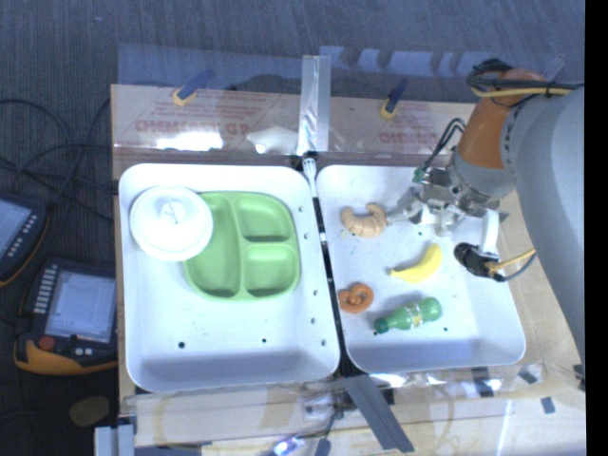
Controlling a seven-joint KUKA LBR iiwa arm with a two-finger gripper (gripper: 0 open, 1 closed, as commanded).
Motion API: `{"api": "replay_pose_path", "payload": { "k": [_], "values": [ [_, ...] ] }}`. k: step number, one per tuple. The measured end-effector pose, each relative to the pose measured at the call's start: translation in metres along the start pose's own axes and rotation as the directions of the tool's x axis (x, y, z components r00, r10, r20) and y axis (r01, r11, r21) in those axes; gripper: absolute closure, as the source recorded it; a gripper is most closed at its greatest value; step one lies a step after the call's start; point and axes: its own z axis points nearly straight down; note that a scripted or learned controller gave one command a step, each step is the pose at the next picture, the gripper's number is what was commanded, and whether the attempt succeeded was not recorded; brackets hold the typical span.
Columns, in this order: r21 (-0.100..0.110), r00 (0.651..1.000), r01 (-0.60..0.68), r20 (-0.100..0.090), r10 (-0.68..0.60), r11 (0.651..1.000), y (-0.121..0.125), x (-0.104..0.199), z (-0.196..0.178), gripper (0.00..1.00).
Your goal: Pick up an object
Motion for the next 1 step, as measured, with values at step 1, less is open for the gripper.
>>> {"api": "replay_pose_path", "payload": {
  "k": [1],
  "values": [
    [0.035, 1.0, 0.019, 0.001, -0.019, 0.999, 0.0092, 0.0561, -0.0089, 0.0]
  ]
}}
